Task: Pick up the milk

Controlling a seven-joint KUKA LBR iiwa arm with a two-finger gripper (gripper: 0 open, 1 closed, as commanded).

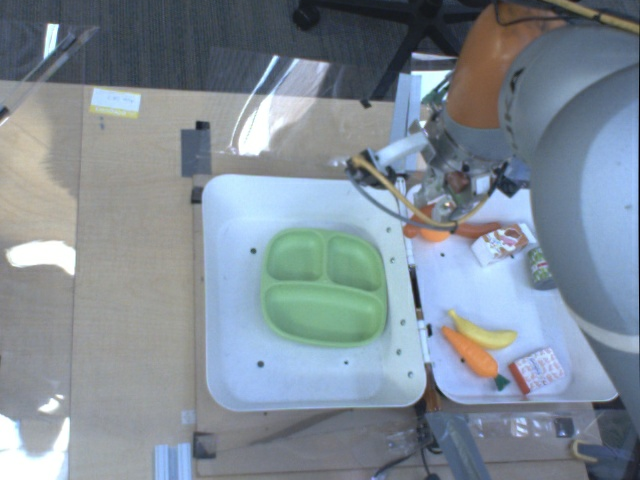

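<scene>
Milk (501,244), banana (482,332), carrot (470,352) nearby

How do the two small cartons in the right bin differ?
The white carton lies at the bin's far side, close to the tool; the red carton lies at the near edge, beside the carrot. The white carton is mostly white with red print; the red carton has a red-and-white pattern. Both lie tilted in the right bin and look similar in size.
</scene>
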